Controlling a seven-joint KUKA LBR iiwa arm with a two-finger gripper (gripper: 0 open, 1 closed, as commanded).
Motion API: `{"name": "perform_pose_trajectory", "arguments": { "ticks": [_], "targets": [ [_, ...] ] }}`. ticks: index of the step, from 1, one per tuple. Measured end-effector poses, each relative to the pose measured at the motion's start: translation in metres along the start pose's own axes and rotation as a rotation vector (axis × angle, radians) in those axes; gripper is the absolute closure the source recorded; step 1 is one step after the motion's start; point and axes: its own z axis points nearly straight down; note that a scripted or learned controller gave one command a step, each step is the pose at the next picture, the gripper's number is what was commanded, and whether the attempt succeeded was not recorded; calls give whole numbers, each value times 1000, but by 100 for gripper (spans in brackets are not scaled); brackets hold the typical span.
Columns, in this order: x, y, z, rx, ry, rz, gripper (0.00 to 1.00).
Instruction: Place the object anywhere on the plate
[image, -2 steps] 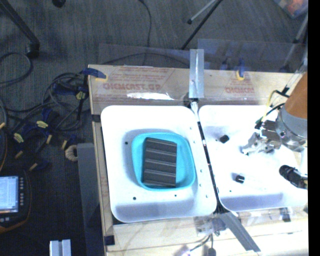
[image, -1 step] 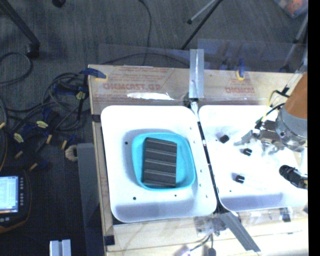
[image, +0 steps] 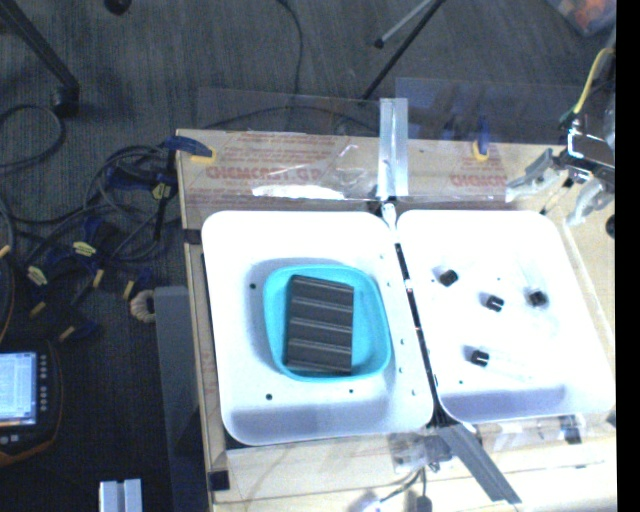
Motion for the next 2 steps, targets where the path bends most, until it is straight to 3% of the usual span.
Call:
{"name": "perform_pose_trajectory", "arguments": {
  "ticks": [1,2],
  "targets": [
    [6,43,-70,0,0,166,0],
    [3,47,99,3,0,182,0]
  ]
}}
